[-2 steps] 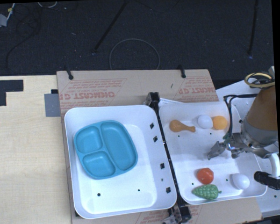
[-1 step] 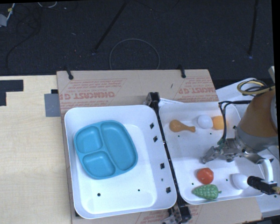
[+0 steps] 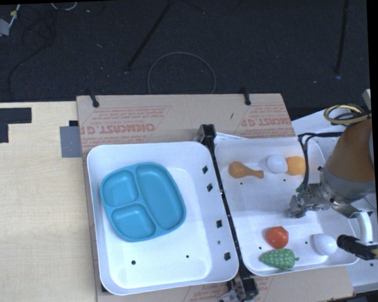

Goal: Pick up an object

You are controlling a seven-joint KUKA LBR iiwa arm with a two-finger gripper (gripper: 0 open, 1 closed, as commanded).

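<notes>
the arm (image 3: 351,164) reaches in from the right, with the hand (image 3: 300,206) low over the right bin (image 3: 255,200), about midway along its right side. whether the hand is open or closed cannot be told from this slant, and nothing can be seen gripped in it.

the things to choose from all lie in that right bin. at the far end are a tan drumstick-shaped toy (image 3: 244,170), a white ball (image 3: 277,164) and, just beside it, an orange piece (image 3: 296,165). at the near end are a red tomato-like toy (image 3: 277,236), a green bumpy piece (image 3: 278,259) just nearer than it, and a white egg-shaped thing (image 3: 323,243) by the right wall. the left bin (image 3: 151,269) carries a blue divided plate (image 3: 142,200).

the step looks like the approach: the hand hangs over bare floor between the two clusters, touching no toy. the next move calls for settling on one target, perhaps the red toy to its near left, centring over it and dropping squarely before closing.
</notes>
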